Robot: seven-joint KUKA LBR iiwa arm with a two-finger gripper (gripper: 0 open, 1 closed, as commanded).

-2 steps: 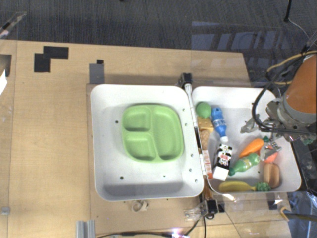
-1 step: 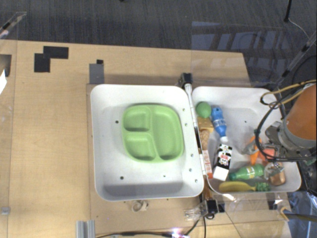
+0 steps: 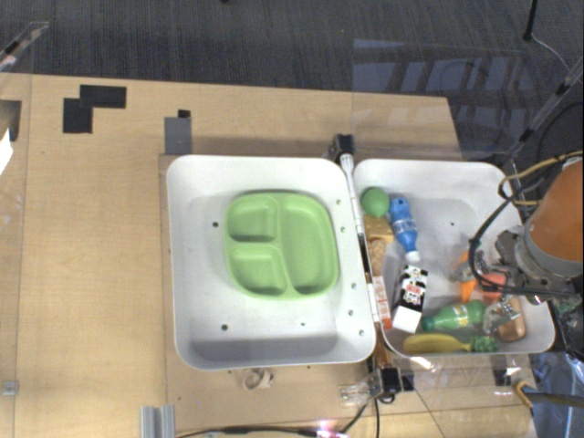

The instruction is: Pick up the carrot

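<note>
The carrot [image 3: 468, 289] shows as a small orange piece in the right bin [image 3: 438, 185], near its right wall. Most of it is hidden under the arm's wrist. My gripper [image 3: 491, 284] is low in the bin, directly over and to the right of the carrot, below the orange band [image 3: 558, 219]. Cables and the wrist body cover the place where gripper and carrot meet, so I cannot tell whether they touch.
The right bin also holds a green ball [image 3: 374, 201], a blue bottle [image 3: 402, 224], a white bottle [image 3: 412, 290], a green bottle [image 3: 453, 318], a banana [image 3: 438, 343] and a brown item [image 3: 511, 328]. A green divided plate [image 3: 278, 245] lies in the left bin [image 3: 196, 272].
</note>
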